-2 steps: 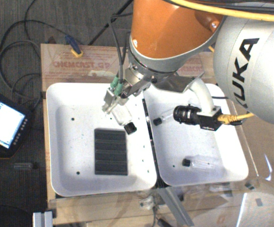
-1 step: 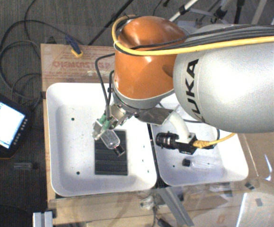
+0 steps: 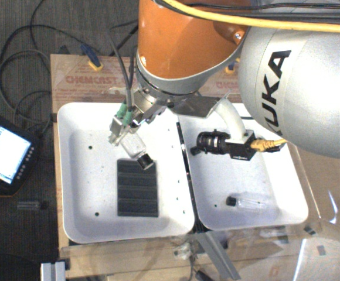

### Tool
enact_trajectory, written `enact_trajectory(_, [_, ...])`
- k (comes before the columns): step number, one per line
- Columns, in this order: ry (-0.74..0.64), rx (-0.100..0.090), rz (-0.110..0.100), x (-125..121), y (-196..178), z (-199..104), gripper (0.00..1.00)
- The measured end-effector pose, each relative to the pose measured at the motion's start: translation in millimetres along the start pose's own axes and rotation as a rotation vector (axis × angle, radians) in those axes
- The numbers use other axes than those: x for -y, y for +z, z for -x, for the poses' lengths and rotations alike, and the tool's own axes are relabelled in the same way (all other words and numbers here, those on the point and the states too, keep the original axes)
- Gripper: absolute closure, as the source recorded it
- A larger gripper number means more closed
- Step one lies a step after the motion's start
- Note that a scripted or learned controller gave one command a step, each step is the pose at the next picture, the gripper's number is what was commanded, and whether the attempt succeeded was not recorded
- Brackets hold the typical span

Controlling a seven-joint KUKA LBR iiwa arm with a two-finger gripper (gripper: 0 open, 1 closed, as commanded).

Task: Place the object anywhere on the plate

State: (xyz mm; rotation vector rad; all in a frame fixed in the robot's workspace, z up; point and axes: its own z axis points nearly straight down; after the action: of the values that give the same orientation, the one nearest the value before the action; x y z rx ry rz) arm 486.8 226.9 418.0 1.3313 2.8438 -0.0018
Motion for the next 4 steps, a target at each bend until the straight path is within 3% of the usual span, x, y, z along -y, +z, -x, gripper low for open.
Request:
enact_trajectory(1, [-0.282, -0.004, -0.002, 31.7, 159.6, 32.5, 1.0])
enact_trajectory(2, [-0.283, -0.004, -0.001, 31.6, 159.5, 32.3, 0.0])
enact_trajectory(3, [-0.207, -0.005, -0.003, 6.2, 274.6, -0.5, 0.0])
enact_trajectory(4, [-0.496, 0.012, 0.007, -0.8, 328.1, 5.0, 0.0])
